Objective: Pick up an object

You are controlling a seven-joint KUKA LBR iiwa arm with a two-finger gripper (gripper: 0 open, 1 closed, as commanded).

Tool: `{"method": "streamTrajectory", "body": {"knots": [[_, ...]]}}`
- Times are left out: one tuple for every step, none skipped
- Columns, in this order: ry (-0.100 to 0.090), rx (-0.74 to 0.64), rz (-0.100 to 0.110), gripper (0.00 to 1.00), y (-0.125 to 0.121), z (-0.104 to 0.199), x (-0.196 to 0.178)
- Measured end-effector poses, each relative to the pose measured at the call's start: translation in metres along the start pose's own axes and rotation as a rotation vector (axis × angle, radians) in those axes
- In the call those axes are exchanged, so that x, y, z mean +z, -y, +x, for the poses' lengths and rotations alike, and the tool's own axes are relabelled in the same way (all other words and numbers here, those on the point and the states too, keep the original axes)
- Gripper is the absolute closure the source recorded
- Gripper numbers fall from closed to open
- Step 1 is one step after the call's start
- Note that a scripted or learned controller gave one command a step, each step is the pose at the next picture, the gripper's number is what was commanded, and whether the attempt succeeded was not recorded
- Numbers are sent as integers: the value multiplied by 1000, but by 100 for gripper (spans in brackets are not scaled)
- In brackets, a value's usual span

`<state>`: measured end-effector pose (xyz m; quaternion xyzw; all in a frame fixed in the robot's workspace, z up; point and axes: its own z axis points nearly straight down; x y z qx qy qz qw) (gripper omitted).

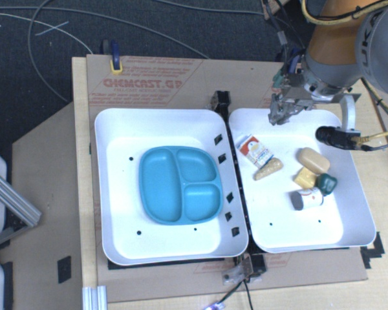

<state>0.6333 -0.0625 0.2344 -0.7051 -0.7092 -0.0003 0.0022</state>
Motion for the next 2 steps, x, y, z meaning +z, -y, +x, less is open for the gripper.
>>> {"method": "streamTrajectory", "body": {"knots": [[0, 0, 1, 100, 12, 59, 11], [1, 1, 1, 100, 24, 104, 15]]}}
